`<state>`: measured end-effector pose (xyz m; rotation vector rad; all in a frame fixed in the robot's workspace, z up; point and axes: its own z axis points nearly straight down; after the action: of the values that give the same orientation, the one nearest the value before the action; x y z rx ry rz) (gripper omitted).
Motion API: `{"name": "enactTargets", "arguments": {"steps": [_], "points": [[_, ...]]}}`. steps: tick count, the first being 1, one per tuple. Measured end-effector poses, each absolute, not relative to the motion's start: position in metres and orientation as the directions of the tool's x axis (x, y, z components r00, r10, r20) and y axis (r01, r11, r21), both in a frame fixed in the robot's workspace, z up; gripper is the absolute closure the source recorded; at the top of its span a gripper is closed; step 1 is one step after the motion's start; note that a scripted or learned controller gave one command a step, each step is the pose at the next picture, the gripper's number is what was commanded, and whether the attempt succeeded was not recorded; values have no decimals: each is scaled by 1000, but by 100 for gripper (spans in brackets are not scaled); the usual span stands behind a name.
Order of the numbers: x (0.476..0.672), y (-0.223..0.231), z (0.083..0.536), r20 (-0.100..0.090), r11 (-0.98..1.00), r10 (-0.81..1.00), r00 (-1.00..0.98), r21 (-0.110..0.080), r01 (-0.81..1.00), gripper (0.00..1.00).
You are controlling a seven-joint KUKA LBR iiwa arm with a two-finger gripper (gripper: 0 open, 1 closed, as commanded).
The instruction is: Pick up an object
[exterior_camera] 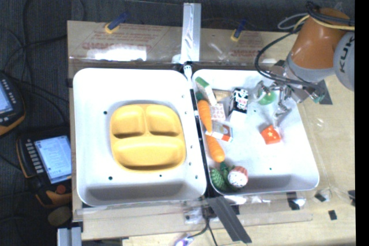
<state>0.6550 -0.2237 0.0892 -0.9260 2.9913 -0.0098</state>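
Two shallow white bins of smooth moulded plastic with rounded corners sit side by side on a pale wooden tabletop (337,141). The left bin (92,101) holds a glossy yellow tray (148,135), squarish, with three compartments: two small ones at the far side and a wide one nearer. In the right bin (288,170), most things crowd along the left wall: two tapered orange carrots (209,131) laid roughly end to end, a small red and white carton (219,132) lying across them, a black and white die-like cube (240,99), and a green leafy piece (218,177) touching a round white and red ball (237,177) at the near corner. A small red-orange block (271,135), chunky and matte, lies by itself on the bare floor of the right bin. The jaws (275,99) hang over the far part of that bin, above and just beyond the block, apart from it. A green object (266,97) sits at them; whether they are released or clenched I cannot tell.
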Motion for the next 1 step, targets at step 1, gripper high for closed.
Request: {"name": "enactTargets", "arguments": {"steps": [1], "points": [[594,-223,111,-1,715,-699,-715,-1,-699,0]]}}
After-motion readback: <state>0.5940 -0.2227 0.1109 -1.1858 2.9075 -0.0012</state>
